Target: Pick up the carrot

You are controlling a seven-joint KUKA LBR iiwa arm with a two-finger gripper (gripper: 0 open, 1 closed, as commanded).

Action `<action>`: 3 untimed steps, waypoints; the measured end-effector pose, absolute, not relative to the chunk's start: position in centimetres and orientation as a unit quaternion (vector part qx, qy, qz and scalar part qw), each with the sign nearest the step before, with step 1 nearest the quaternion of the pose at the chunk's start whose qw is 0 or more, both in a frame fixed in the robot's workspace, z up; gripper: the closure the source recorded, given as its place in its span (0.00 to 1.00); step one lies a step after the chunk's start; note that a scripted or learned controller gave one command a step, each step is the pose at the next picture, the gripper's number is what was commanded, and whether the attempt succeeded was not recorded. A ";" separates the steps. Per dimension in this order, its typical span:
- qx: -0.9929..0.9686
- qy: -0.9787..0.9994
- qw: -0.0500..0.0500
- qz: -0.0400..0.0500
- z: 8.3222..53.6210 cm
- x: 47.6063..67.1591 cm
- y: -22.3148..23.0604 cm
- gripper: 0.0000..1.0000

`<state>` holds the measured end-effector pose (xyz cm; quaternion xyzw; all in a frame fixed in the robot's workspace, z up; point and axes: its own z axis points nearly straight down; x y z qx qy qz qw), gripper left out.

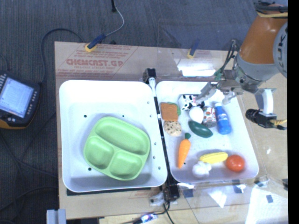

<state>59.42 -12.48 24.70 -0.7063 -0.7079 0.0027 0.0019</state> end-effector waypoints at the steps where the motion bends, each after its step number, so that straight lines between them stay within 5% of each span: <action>1: -0.731 -0.682 0.005 0.005 19.2 53.0 -8.6 0.00; 2: -0.761 -0.648 -0.001 0.000 9.4 49.1 -9.4 0.00; 3: -0.762 -0.648 0.000 0.002 10.1 49.1 -9.4 1.00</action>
